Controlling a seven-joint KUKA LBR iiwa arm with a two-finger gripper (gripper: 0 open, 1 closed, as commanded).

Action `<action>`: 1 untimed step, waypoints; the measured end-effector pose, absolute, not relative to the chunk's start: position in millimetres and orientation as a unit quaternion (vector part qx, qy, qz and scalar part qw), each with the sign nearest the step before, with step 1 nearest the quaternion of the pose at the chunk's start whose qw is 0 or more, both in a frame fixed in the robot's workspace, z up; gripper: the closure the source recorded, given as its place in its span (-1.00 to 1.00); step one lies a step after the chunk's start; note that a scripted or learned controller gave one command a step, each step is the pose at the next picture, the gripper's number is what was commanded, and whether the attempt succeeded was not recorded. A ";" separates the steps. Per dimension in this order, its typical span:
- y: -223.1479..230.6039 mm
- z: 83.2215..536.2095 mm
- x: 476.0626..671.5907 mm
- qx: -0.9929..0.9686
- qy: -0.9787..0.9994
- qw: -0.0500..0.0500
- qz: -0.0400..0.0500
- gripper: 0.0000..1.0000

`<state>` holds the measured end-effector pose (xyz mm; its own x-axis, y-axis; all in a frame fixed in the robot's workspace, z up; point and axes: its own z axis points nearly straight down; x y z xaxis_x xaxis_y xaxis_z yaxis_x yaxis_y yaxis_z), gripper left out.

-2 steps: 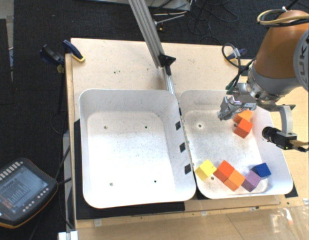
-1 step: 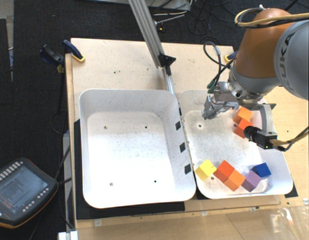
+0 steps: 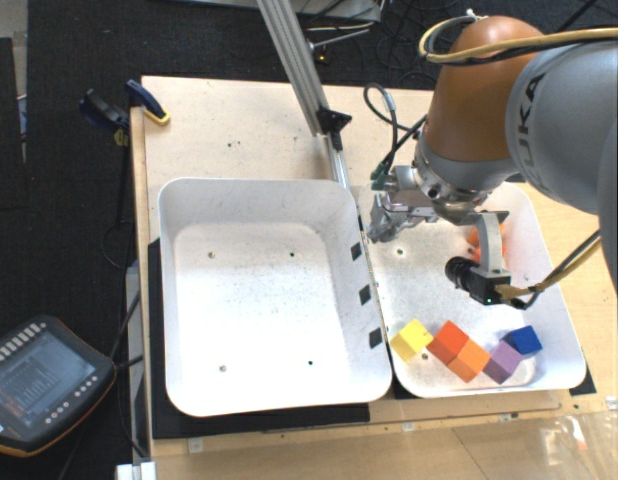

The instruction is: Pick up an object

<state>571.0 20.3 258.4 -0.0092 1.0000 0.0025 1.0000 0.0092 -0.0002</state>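
Five small blocks sit in the right white bin (image 3: 549,268) near its front edge: yellow cube (image 3: 412,338), red-orange block (image 3: 449,341), orange block (image 3: 470,360), purple block (image 3: 503,360), blue cube (image 3: 524,341). Grey two-finger gripper (image 3: 389,220) hangs over that bin's back-left corner, well apart from them. Can't tell its opening. Left white bin (image 3: 189,208) alongside.

KUKA iiwa arm (image 3: 579,118): smooth grey casing bearing dark partial lettering, with a rounded orange band (image 3: 479,88) above the wrist. A yellowish cable (image 3: 519,38) loops over the band; black cables (image 3: 389,118) run to the metallic wrist assembly (image 3: 424,198). A small black module (image 3: 474,280) hangs beneath.
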 end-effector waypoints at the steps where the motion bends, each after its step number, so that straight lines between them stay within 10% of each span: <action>1: 77.9 241.3 570.0 -0.704 -0.710 0.002 0.000 1.00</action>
